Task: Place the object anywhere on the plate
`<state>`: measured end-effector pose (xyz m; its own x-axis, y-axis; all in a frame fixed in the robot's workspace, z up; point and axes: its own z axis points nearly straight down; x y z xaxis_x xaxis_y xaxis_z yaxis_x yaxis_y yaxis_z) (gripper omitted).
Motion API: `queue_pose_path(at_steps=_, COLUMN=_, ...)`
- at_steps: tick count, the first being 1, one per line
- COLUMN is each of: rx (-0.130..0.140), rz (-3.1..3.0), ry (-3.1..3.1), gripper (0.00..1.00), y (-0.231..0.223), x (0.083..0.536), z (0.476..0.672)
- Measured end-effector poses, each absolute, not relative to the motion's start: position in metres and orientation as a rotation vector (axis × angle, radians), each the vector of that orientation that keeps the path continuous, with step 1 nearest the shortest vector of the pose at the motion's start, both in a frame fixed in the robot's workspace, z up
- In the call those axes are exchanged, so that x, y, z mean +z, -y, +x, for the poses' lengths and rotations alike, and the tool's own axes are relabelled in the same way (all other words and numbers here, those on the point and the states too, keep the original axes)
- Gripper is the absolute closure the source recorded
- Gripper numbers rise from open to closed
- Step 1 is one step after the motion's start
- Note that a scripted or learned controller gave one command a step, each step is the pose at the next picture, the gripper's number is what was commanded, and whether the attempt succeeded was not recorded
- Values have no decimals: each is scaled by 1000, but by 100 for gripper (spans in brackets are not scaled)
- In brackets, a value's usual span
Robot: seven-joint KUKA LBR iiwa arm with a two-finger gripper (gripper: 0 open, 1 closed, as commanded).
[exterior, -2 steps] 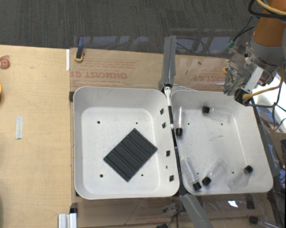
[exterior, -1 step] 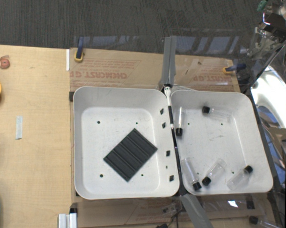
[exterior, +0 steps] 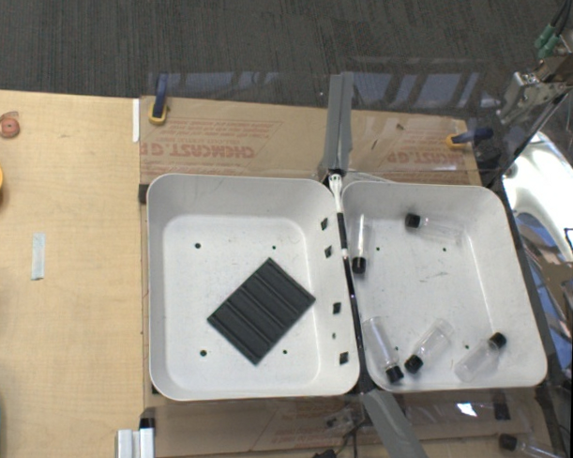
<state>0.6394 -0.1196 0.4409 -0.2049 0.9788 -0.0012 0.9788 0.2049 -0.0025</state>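
My tool (exterior: 540,87) sits high at the far right corner, up off the tabletop and outside both bins, and it is too small and cluttered with cabling for me to tell whether it is apart or together. Nothing shows in its grasp. Below it, the grey arm (exterior: 543,190) runs along the outer wall of the right bin (exterior: 511,250). The things to be moved lie in that bin: small clear vials (exterior: 431,343) with black caps. Three of them are clustered near the front edge, and one long vial (exterior: 358,237) lies against the wall shared with the other bin. What may be a loose black cap (exterior: 413,220) lies alone toward the back. I judge the vials to be light, stiff and smooth, likely to roll or squirt out sideways. I would close across the middle of a barrel, square to its length, and choose one that lies apart from the walls. Further left, in the left bin (exterior: 173,266), lies the plate (exterior: 262,310). It is a dark, ribbed, flat rectangle turned at an angle, well apart from the vials.
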Motion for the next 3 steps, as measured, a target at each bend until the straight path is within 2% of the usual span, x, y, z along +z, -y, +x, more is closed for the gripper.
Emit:
queue_pose_path(at_steps=1, rx=4, rz=-1980, ry=2438, gripper=0, y=120, x=441, z=639)
queue_pose_path(at_steps=2, rx=8, rz=-1979, ry=2439, gripper=100, y=120, x=448, z=641)
queue_pose_path(at_steps=3, rx=1, rz=-1293, ry=2864, gripper=100, y=143, x=368, z=659)
